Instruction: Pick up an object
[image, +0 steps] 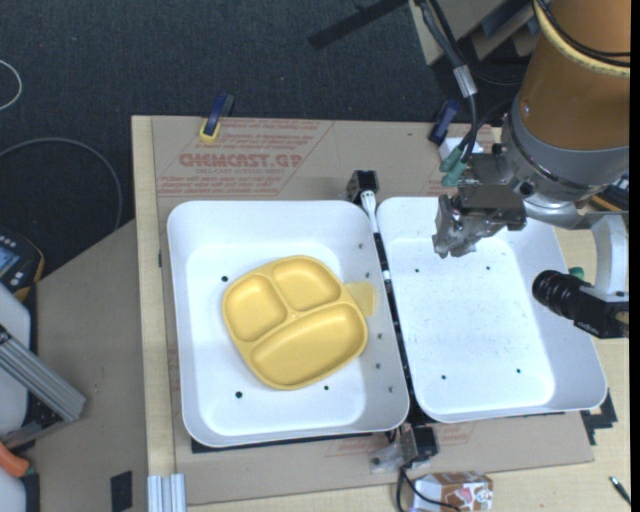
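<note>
Dark carpet runs behind a bench topped with brown board printed in red. On it sit two shallow white bins side by side. The left bin holds the only loose thing to pick: a yellow tray with three compartments, lying flat near the bin's middle, tilted a little, with a small yellow tab at its right edge close to the wall between the bins. The right bin shows bare white floor with a few dark specks.

The arm reaches in from the right, its orange band high in the corner. The gripper hangs over the upper left part of the right bin, well apart from the tray. Whether it is spread or pressed together I cannot tell; nothing shows in it.

By my reading the pick has not begun: this is the approach step, and the gripper sits over the wrong bin. The next move calls for travel left across the divider, then a descent onto a rim or rib of the tray thin enough to pinch.
</note>
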